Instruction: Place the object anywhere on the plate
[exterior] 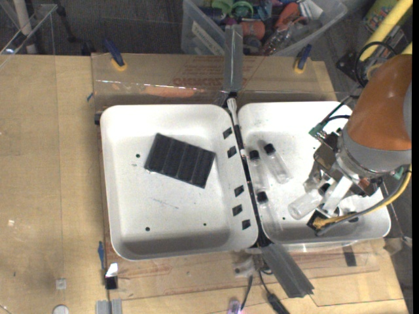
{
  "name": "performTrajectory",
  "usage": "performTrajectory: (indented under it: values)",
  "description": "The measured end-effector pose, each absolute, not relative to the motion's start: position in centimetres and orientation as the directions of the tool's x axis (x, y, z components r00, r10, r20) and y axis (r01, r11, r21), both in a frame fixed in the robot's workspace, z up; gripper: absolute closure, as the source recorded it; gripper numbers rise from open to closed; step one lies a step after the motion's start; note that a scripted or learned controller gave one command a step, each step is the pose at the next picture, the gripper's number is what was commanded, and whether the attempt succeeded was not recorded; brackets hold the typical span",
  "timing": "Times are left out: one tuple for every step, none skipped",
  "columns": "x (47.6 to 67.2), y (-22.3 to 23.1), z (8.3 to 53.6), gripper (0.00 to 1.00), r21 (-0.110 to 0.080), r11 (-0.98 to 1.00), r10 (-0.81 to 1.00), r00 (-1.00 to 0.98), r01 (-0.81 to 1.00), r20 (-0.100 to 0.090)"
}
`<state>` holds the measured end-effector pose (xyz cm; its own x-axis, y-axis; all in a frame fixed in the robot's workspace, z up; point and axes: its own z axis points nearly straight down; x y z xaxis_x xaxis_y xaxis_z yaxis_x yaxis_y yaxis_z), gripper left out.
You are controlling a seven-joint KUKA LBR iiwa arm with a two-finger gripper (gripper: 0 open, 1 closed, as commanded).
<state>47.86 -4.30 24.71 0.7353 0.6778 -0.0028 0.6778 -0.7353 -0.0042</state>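
**Arm low over the right bin, clear vials on its floor, dark plate in the left bin**

The grey arm (386, 110) with its orange band reaches in from the right and hangs over the near right part of the right bin (294, 113). The gripper (325, 205) points down and to the left; whether it is open, closed or gripping anything cannot be told from this slanted view, since the tool's own parts and cables crowd that spot.

A clear vial (304, 206) lies on its side on the bin floor, just beside the gripper tip and possibly touching it. Two more clear vials with black caps lie further left in the same bin: one (275, 161) nearer the middle, tilted, and another (254, 163) close to the divider between the bins.

The plate, a dark ribbed rectangle (180, 160), lies flat and slightly rotated in the left bin (124, 195), toward its far middle, well apart from the vials.

Beyond the bins, at the far edge of the bench, stands a clear tub of coloured toys (262, 8).
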Motion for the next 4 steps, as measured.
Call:
performTrajectory:
  values:
    - [48.0, -0.7, 31.5, 1.00, 0.000, -0.950, 0.311, 0.950, 0.311, -0.002]
    - [50.5, 2.5, 32.8, 1.00, 0.000, -0.830, 0.558, 0.830, 0.558, -0.001]
    - [53.8, 4.8, 30.2, 1.00, -0.004, -0.645, 0.764, 0.645, 0.764, -0.003]
    - [53.7, 7.7, 37.8, 1.00, 0.000, -0.260, 0.966, 0.260, 0.966, -0.001]
